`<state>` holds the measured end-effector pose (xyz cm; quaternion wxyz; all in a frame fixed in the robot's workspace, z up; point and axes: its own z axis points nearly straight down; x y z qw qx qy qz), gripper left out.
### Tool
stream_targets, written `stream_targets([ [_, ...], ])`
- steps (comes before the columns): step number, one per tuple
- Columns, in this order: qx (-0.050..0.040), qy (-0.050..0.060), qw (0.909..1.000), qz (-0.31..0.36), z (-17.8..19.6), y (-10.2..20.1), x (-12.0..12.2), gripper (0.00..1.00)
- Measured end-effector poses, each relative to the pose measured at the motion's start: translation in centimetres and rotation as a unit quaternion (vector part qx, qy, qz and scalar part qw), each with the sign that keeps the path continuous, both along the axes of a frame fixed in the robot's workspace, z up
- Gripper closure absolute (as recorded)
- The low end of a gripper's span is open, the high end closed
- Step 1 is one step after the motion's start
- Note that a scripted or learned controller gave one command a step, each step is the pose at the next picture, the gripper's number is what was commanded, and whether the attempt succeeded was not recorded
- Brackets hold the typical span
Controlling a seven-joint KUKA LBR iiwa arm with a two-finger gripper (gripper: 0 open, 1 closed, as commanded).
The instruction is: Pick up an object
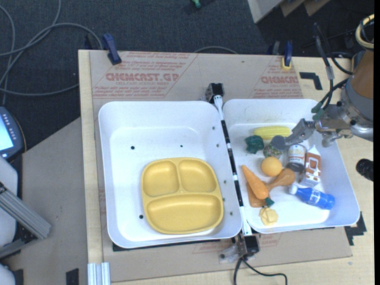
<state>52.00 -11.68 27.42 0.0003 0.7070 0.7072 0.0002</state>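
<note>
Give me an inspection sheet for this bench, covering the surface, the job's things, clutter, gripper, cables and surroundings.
Surface: brown board bearing two white bins, left bin and right bin, side by side.
Job's things: in the right bin, corn cob, green piece, orange ball, carrot, small can, blue bottle, pale yellow piece.
Clutter: yellow divided plate in the left bin.
Gripper: gripper over the right bin's upper part, near the corn cob; nothing seen between its fingers.
Cables: grey cables on the floor at upper left; black cable at the board's front edge.
Surroundings: dark carpet; blue clamps on the board's far edge.
</note>
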Motion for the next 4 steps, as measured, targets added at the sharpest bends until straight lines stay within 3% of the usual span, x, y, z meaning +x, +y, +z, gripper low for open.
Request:
stream_targets([
  [1, -0.0003, -0.003, 1.0, 0.001, -17.1, -2.8, 7.2, 0.0],
  [2, 0.002, 0.004, 1.0, 0.001, -19.1, 1.3, 3.2, 0.0],
  [3, 0.0002, 0.0, 1.0, -0.001, -17.9, 1.0, 3.5, 1.0],
  [4, 0.0001, -0.004, 1.0, 0.002, -5.5, 4.0, 0.2, 1.0],
])
